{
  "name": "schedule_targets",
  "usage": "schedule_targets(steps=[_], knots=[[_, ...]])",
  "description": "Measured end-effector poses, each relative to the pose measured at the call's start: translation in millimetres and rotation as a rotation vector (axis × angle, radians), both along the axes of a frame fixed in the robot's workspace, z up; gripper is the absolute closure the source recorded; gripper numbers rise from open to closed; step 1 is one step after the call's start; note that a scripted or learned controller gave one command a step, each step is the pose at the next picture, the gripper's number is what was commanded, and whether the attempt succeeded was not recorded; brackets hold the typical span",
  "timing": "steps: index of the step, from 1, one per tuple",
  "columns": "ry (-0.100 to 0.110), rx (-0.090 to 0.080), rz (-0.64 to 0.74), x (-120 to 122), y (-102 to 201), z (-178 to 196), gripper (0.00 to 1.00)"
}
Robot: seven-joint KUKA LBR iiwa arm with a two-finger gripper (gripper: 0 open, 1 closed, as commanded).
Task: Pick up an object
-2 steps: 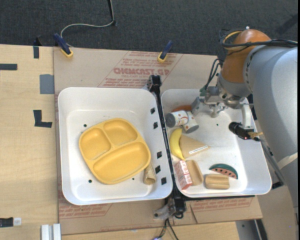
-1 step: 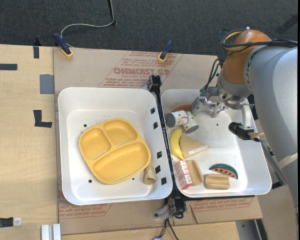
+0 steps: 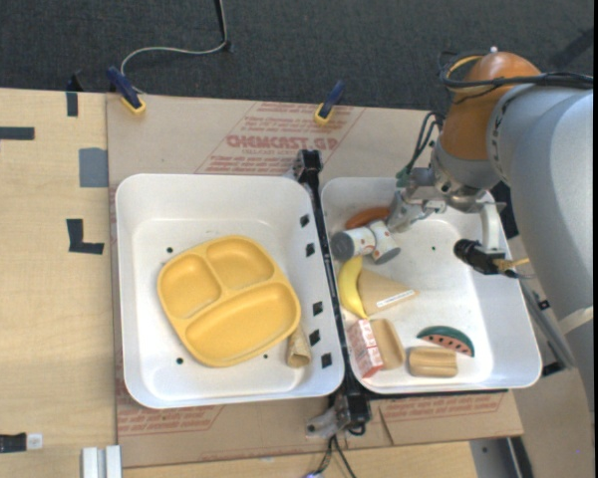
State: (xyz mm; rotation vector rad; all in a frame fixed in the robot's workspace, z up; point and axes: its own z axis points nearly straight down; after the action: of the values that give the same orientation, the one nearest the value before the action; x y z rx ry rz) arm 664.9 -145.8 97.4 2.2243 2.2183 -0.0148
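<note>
The cup (image 3: 360, 242), a small white-and-grey cylinder, lies on its side at ten o'clock in the right bin (image 3: 498, 371). Its open end faces nine o'clock, just above the banana (image 3: 351, 289), touching the hand (image 3: 387, 239).

I see the jaws low in the right bin (image 3: 498, 361), near its far wall, beside a small white-and-grey cylinder (image 3: 364, 240); I cannot tell whether they grip it. Just behind them an orange-red piece (image 3: 367, 215) lies by the wall. Nearer the camera from the jaws lie a banana (image 3: 351, 287), a pale wedge (image 3: 384, 289), a pink packet (image 3: 363, 348), a bread-like piece (image 3: 433, 362) and a watermelon slice (image 3: 447, 340). Well off to the jaws' left, in the other bin (image 3: 140, 297), sits a yellow divided plate (image 3: 229, 298), with a small tan piece (image 3: 297, 349) beside it.
</note>
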Motion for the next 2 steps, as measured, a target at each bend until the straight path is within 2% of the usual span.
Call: schedule_targets(steps=[1, 2], knots=[[0.000, -0.001, 0.000, 0, 0, 0, 0.00], [0.006, -0.009, -0.001, 0, 22, -10, 0.00]])
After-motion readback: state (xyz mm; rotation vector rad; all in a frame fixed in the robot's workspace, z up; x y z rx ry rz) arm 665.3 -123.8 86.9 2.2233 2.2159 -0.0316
